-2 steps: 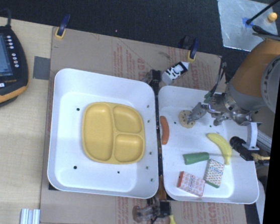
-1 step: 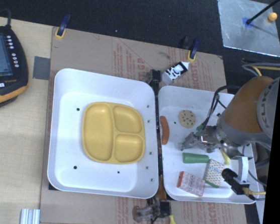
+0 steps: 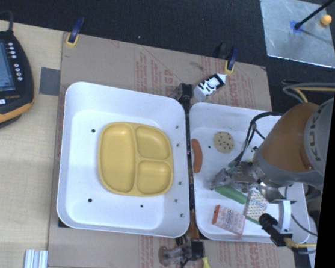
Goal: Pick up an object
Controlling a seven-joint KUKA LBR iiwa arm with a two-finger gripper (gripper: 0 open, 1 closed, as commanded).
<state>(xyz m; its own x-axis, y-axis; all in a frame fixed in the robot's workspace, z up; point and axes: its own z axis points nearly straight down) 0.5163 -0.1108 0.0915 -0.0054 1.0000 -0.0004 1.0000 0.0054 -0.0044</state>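
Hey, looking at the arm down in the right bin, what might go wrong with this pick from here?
1. The gripper sits low beside the green stick, which lies partly under the wrist, so it may close on nothing or only nudge it.
2. The packet and the checkered packet crowd that spot and could be dragged along.
3. The sausage lies close to the bin wall, a hard place to grasp.

A yellow three-compartment plastic plate (image 3: 135, 158) lies mid-frame in the left white bin (image 3: 74, 149). In the right white bin (image 3: 204, 226), a brown sausage (image 3: 196, 155) lies by the left wall, a round speckled cookie (image 3: 223, 141) further right, and a red-and-white packet (image 3: 228, 219) toward the lower edge.
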